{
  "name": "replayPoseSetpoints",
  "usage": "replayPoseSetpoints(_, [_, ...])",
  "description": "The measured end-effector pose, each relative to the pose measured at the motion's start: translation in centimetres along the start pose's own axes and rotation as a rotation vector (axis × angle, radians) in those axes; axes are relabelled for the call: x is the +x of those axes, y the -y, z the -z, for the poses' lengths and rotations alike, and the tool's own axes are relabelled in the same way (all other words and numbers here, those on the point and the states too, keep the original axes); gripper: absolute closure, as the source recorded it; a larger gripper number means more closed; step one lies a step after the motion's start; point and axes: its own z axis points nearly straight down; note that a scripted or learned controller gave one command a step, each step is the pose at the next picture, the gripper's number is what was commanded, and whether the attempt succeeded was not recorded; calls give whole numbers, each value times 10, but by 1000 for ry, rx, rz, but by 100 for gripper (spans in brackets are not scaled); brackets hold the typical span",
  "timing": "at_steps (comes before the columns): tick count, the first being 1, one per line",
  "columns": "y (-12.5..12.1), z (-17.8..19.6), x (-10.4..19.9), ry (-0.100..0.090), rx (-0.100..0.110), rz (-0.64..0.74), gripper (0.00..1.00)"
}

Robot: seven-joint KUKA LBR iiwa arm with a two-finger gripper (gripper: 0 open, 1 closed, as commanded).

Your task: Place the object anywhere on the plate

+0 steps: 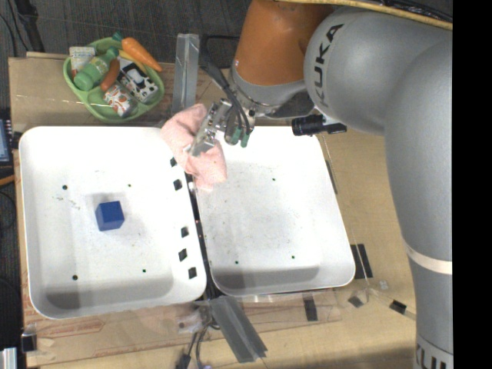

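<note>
A crumpled pink cloth (206, 164) hangs over the top end of the divider between the two white bins. My gripper (204, 141) comes down from the orange-banded wrist onto the cloth's upper middle. Its metal fingers (211, 129) are pinched together with pink fabric bunched between them. The cloth's lower end droops toward the right bin (307, 275). A small blue cube (110, 215) lies flat in the left bin (46, 290), well to the left of the gripper.
A green bowl (86, 102) holding toy food, among it a carrot and a bottle, stands on the bench behind the left bin. The big grey arm covers the right side and the right bin's far corner. Black clips line the divider.
</note>
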Motion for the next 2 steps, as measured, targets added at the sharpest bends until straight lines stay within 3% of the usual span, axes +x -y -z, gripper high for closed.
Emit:
replayPoseSetpoints(1, [-42, -9, 39, 0, 0, 387, 100])
replayPoseSetpoints(2, [-81, -6, 74, 2, 0, 390, 100])
